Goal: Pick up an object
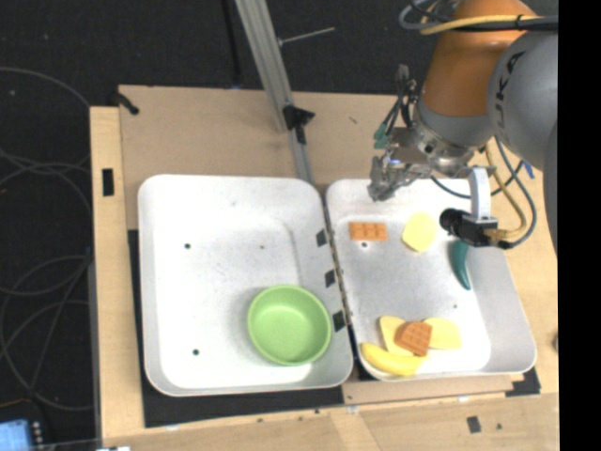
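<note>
The fingers [383,188] hang over the far left corner of the right bin [507,346], dark and bunched under the wrist; I cannot tell whether they are spread or pressed together, and nothing shows between them.

Nearest to them is the orange block [368,231], a small flat rectangle lying just below and slightly left of the fingers, apart from them. Its long axis runs left to right across the view, roughly parallel to the bin's far wall.

The yellow piece [420,233] lies to the lower right of the fingers, level with the block and near it, rounded with no clear long axis. Farther right, the green pepper [462,263] lies with its long axis running up and down the view, its tip pointing toward the near edge.

Well below the fingers, at the bin's near wall, sits a cluster: a banana [390,360] lying along the wall, with a brown square [412,337] resting on yellow slices [446,334].

The green bowl [289,323] stands upright in the left bin [188,214], well to the lower left of the fingers. Both bins rest on the tan surface [188,130].
</note>
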Motion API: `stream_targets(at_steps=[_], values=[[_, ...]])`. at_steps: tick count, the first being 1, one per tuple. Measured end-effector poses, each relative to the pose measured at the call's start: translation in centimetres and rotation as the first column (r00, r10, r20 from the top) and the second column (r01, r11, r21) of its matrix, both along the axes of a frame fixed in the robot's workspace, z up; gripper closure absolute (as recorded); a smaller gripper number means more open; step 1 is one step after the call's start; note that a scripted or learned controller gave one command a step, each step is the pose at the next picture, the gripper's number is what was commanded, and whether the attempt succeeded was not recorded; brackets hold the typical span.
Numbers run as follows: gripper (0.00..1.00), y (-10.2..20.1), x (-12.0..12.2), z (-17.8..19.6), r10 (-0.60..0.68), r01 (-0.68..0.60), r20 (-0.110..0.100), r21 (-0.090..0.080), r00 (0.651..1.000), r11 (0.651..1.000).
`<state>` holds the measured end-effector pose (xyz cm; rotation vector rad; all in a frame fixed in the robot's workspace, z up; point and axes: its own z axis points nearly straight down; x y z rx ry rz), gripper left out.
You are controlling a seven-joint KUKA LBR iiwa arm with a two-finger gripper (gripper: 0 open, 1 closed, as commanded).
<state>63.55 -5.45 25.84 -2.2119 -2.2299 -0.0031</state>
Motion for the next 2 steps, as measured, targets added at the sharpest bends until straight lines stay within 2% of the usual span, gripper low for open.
stream_targets(at_steps=[1,2], values=[[1.00,5.3,0.6,-1.5,-0.001,0.001,-0.002,-0.001,1.000,1.000],[1.00,9.8,0.7,-0.9,0.000,0.000,0.000,0.001,1.000,1.000]])
